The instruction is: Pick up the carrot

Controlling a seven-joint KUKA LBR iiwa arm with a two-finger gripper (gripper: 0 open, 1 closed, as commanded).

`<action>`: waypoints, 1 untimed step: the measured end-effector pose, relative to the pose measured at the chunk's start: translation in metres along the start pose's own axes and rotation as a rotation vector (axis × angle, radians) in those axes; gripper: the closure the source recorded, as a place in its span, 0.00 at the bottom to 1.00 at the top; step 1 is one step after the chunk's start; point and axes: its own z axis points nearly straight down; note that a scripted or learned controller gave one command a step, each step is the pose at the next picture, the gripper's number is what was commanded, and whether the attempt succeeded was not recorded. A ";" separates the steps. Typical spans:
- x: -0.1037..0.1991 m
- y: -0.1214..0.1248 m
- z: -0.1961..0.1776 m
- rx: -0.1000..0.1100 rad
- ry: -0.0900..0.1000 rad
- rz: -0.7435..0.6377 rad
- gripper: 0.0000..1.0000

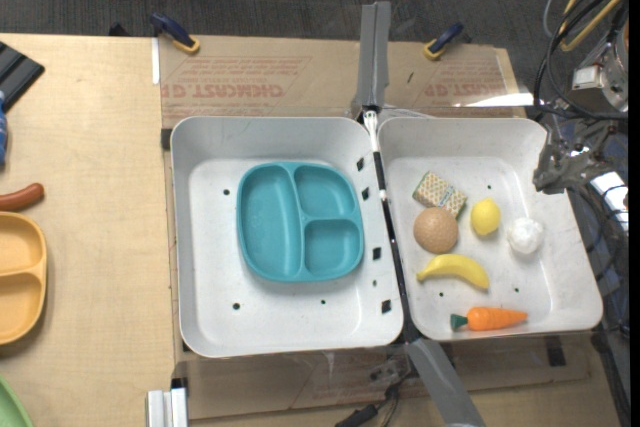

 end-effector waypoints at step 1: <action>0.080 -0.029 0.036 -0.002 0.002 0.424 1.00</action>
